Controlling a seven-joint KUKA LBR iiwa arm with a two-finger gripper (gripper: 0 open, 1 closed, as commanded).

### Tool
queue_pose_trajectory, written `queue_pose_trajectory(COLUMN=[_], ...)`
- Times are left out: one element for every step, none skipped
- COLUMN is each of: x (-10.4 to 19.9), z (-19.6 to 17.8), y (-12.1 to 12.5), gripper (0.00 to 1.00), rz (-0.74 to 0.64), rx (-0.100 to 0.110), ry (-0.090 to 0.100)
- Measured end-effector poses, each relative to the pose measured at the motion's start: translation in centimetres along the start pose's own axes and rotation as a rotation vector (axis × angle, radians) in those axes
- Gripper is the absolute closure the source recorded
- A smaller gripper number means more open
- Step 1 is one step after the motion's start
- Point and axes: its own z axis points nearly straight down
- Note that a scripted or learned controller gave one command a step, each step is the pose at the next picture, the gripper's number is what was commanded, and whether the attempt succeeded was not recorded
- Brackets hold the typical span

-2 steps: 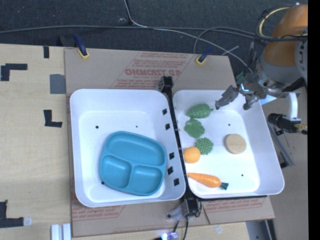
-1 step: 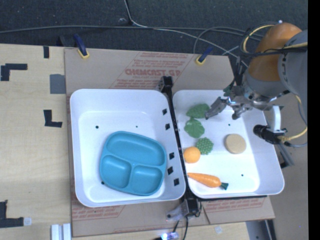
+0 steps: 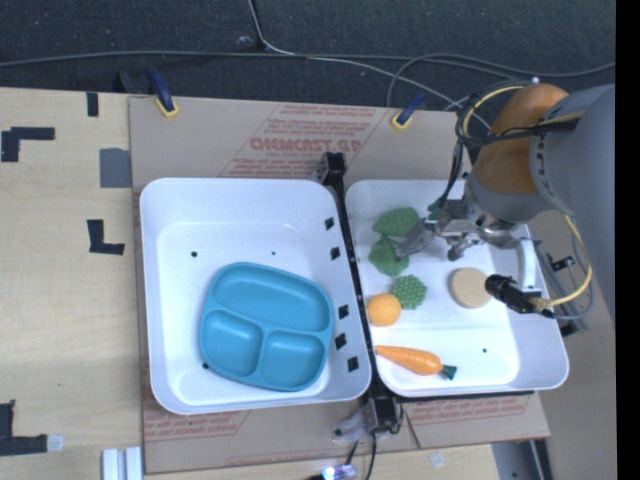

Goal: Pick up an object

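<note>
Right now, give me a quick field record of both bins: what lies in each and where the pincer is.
left bin: blue plastic divided tray
right bin: two dark green leafy toy vegetables, light green bumpy round toy, orange ball, orange toy carrot, round beige disc
pincer: low over the right bin, at the leafy vegetables
pincer fingers: state unclear from this view
held object: none confirmed
arm: enters from the view's right
</note>
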Motion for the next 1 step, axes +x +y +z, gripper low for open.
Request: queue_pose_trajectory(x=[0.06], z=[-1.26], y=[0.09], gripper=[1.00], rz=[-0.001], rx=[-0.003], ry=[0.000])
